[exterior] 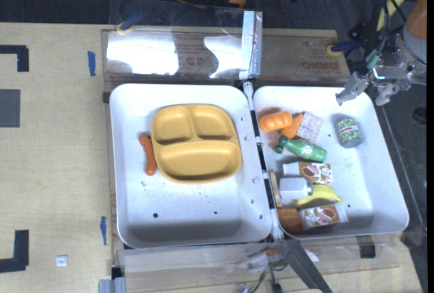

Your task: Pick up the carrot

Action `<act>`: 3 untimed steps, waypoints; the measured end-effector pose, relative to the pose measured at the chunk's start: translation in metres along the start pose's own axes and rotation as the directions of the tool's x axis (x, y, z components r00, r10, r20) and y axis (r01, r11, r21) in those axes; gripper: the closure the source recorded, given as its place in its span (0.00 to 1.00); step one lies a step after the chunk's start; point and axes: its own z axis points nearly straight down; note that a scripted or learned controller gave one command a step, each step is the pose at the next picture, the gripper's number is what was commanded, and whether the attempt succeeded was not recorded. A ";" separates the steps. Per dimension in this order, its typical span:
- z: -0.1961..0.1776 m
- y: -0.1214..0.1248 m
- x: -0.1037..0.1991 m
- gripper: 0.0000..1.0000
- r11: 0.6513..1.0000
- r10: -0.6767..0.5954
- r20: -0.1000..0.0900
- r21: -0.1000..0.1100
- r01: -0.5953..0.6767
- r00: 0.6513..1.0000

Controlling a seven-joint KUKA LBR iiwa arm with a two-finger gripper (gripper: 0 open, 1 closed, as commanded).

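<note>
The carrot [292, 126], a short orange tapered piece, lies in the upper left of the right bin [380, 169]. It is wedged between a round orange toy fruit [273, 120] and a pink-white packet [310, 127]. My gripper [364, 96] hangs over the bin's far right corner, well to the right of the carrot and apart from it. Its fingers [348, 95] stand open with nothing between them.
Near the carrot lie a green bottle [301, 148], a green can [348, 131], small boxes [315, 171] and a banana [320, 197]. The left bin [129, 203] holds a yellow divided plate [195, 142] and a reddish-orange sausage-shaped toy [147, 153].
</note>
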 end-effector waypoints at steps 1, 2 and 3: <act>0.064 0.020 0.045 0.00 0.972 -0.233 0.000 0.000 0.233 0.972; 0.166 0.035 0.057 0.00 0.948 -0.317 0.014 -0.013 0.318 0.948; 0.157 0.035 0.057 1.00 0.949 -0.315 0.011 -0.014 0.316 0.949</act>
